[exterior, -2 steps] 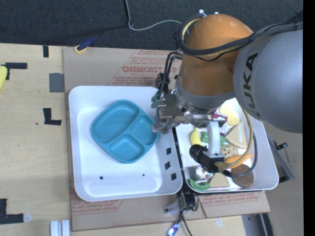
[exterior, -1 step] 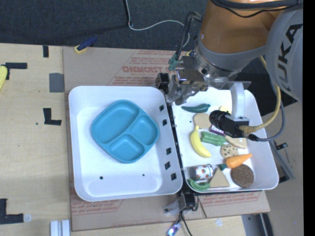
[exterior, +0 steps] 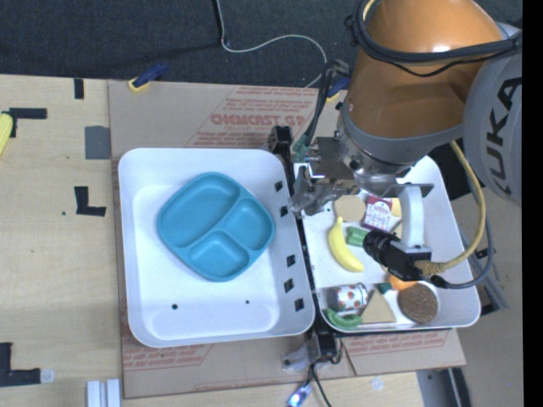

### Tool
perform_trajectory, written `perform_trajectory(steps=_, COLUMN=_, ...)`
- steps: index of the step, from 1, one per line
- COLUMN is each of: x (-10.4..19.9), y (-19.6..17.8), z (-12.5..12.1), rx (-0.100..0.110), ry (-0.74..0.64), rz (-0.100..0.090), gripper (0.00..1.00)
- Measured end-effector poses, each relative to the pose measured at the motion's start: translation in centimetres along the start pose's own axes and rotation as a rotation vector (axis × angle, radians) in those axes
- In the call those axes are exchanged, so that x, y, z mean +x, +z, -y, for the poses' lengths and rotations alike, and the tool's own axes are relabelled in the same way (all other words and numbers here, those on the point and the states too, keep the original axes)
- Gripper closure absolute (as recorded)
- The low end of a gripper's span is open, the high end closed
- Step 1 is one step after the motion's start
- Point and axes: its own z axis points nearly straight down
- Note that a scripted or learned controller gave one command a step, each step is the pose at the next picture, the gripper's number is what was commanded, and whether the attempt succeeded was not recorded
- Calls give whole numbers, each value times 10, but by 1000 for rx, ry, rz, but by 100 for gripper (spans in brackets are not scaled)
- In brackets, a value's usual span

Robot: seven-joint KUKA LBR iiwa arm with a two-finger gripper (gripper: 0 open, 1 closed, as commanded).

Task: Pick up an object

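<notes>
One orange-banded arm (exterior: 424,58), one blue plate (exterior: 215,225), one banana (exterior: 344,246).

Background stuff only: the gripper (exterior: 318,189) sits over the right white bin (exterior: 321,265), and the left white bin (exterior: 136,253) is just to its left, the two touching, with little black clips (exterior: 293,265) along the seam below the gripper. Both bins rest on a cardboard sheet (exterior: 195,113) with red print, on a wooden bench (exterior: 51,253). Far left of the gripper there are black tape marks (exterior: 85,202), a grey patch (exterior: 97,141) and something yellow (exterior: 4,132) at the edge. Behind it a thin white cable (exterior: 263,42) loops over dark carpet (exterior: 102,15), with a yellow-and-blue clip (exterior: 148,76) off to the upper left.
</notes>
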Motion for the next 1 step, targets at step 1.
perform_trajectory(steps=1, x=-12, y=-27, z=-1, rx=-5, ry=-2, rz=-1, gripper=100)
